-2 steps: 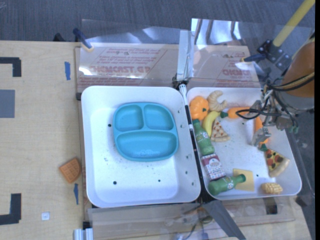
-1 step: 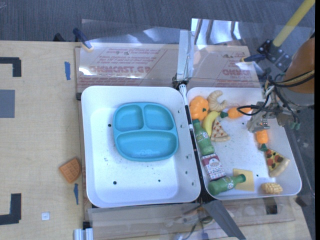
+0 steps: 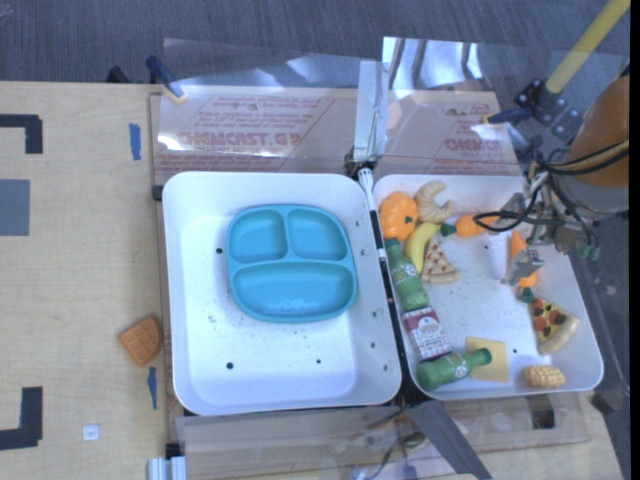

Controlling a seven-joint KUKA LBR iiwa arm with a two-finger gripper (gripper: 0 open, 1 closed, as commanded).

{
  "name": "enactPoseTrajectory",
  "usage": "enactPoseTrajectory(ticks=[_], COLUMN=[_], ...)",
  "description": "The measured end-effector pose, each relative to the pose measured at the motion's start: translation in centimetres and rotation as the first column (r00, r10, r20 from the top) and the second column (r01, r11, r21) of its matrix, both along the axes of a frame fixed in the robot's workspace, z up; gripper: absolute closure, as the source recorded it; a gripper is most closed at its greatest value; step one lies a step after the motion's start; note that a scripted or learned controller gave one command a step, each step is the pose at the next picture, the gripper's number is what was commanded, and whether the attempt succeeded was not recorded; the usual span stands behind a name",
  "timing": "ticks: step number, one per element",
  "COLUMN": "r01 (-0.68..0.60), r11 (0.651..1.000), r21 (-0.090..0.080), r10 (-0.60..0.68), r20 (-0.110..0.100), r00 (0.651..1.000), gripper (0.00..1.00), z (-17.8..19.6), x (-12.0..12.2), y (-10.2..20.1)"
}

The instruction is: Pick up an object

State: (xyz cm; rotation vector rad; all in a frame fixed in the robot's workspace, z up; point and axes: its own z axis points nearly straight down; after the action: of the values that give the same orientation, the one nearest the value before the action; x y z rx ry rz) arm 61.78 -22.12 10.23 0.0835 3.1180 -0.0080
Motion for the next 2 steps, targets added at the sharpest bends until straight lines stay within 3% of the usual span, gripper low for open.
enactPoseTrajectory(ticks=[1, 2], r01=[-0.005, -0.008], r11=[1.000, 1.000], r21=[0.002, -0.002], r10=[0.005, 0.008], r20=[-0.011, 0.004], r00=[1.000, 1.000], gripper=[0.00, 1.00], z=[-1.4, 0.1], x=[0.1, 0.6], y=[-0.1, 0.0])
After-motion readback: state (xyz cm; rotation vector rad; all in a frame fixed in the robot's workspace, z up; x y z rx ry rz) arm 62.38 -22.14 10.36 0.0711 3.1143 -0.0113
